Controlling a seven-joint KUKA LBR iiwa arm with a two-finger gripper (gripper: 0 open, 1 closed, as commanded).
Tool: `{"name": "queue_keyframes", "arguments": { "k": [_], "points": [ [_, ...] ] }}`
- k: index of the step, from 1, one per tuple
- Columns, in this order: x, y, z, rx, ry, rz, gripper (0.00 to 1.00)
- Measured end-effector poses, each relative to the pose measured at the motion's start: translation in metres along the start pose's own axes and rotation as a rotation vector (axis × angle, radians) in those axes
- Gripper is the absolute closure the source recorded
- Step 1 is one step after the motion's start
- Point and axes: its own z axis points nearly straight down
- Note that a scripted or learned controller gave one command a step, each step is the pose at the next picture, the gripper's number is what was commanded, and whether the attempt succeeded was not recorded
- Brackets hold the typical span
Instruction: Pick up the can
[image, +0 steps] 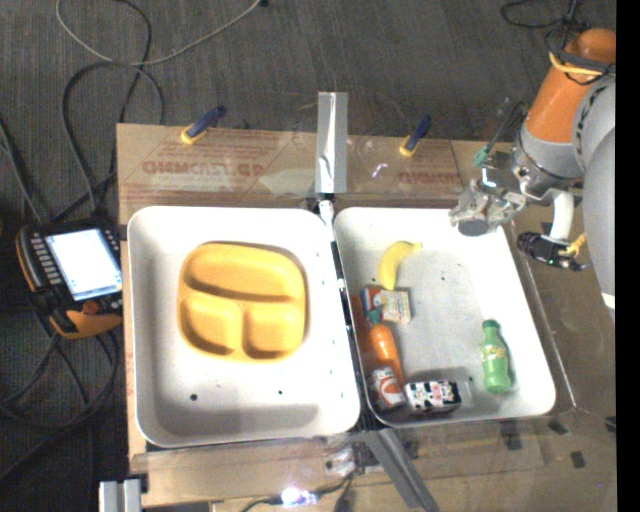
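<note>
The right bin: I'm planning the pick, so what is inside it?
The right bin holds a banana, small carton, orange bottle, can, dark box and green bottle. Anything beneath them is hidden.

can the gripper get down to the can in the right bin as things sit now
Probably, though it's tight. The can lies in the right bin corner, against the orange bottle and a dark carton. The gripper hovers over the far rim; nothing covers it.

Robotics lab, teach pendant (75, 268), loose cables (90, 60), clamped bench (240, 165)
</note>
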Motion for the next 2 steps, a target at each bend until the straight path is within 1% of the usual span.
{"name": "queue_keyframes", "arguments": {
  "k": [1,2],
  "points": [
    [0.003,-0.001,-0.106,0.001,-0.001,0.122,1.00],
    [0.073,-0.019,0.019,0.004,0.001,0.174,1.00]
  ]
}}
